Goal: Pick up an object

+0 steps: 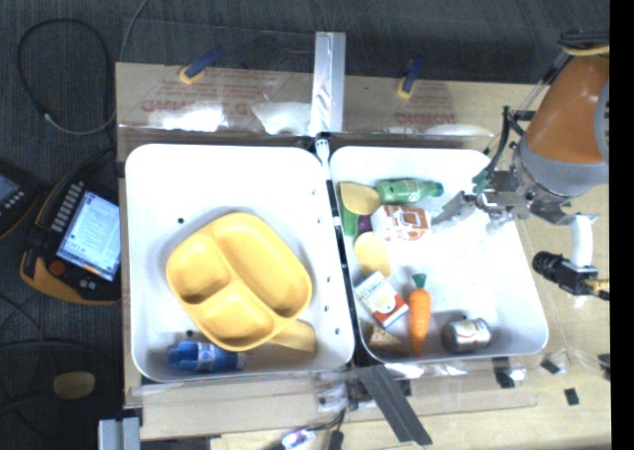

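My gripper (469, 214) hangs over the upper right part of the right bin (515, 280), with its fingers spread and nothing between them. It is open. Just to its left lie a green bottle (408, 188) and an orange-and-white carton (401, 222). Further down the bin are a pale yellow round item (371, 255), a small red-and-white carton (382, 301), a carrot (419, 311) and a silver can (466, 334). A yellow piece (358, 198) sits by the bin's left wall.
The left bin (158, 180) holds a yellow divided plate (238, 280) and a blue bottle (203, 357) at its front. The orange-banded arm (570, 126) comes in from the right. A tablet (89, 235) lies off the bench at the left.
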`<state>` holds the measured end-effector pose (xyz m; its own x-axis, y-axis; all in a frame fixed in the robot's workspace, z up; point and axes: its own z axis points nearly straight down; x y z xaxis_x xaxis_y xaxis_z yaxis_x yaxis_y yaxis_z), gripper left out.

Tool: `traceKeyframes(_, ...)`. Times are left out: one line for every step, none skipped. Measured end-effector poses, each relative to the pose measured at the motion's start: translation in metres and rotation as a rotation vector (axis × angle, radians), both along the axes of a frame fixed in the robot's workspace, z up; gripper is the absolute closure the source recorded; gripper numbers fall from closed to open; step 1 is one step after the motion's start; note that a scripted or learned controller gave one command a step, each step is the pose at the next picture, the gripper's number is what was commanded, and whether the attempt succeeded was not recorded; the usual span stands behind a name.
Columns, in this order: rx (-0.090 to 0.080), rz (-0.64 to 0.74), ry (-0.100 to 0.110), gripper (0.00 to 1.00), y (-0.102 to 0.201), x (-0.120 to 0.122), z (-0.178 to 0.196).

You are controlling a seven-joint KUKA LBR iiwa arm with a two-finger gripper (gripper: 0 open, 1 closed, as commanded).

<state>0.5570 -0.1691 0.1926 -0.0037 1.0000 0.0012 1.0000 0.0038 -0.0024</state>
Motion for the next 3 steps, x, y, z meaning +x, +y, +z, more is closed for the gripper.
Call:
traceKeyframes(-0.006, 0.257, -0.014, 0.0, 0.046, -0.069, -0.102)
traceKeyframes(-0.003, 0.257, -0.018, 1.0, 0.047, -0.067, -0.092)
traceKeyframes(-0.001, 0.29, -0.001, 1.0, 0.097, -0.002, -0.01)
